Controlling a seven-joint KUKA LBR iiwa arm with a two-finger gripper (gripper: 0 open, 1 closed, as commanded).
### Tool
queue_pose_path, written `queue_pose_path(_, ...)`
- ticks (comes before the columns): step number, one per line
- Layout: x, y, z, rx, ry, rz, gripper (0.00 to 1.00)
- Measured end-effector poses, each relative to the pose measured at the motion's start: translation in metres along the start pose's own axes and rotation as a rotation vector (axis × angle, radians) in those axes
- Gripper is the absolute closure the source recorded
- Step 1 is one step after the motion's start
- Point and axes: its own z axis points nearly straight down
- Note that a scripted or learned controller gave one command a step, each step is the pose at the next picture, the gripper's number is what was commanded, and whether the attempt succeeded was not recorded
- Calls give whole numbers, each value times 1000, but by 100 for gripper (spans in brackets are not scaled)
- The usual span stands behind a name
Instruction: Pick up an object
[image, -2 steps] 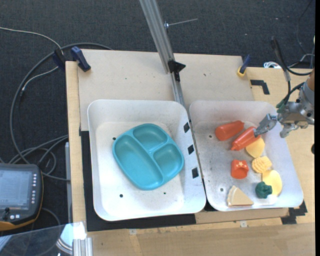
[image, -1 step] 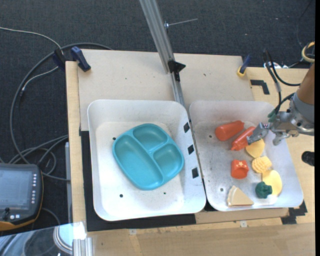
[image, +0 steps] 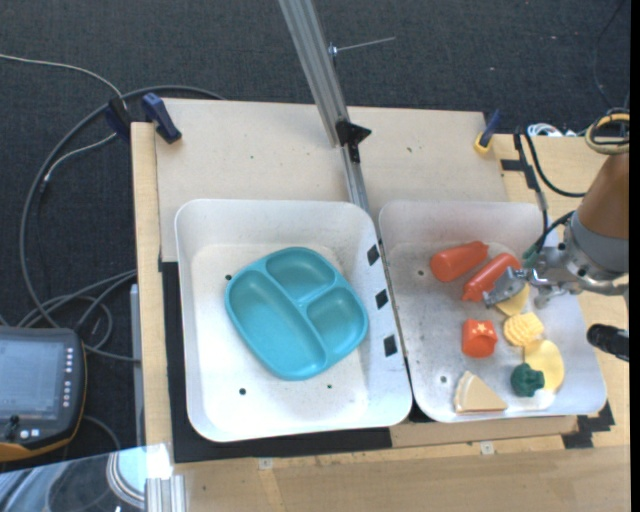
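toy foods (image: 479, 338) scattered loose, right bin (image: 420, 385)

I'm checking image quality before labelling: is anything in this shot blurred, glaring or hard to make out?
Camera view: light is even and soft, with little shadow. The teal divided plate and the toy foods are sharp. The tool blends into the orange pieces around it, so its fingers are hard to read. A pale glare patch sits at the bottom left edge.
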Motion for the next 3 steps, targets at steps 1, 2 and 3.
queue_pose_path(1,1,-1,44,-3,0,-1,0)
queue_pose_path(2,1,1,29,-9,-1,-2,100)
queue_pose_path(3,2,5,-15,-24,-10,-2,100)
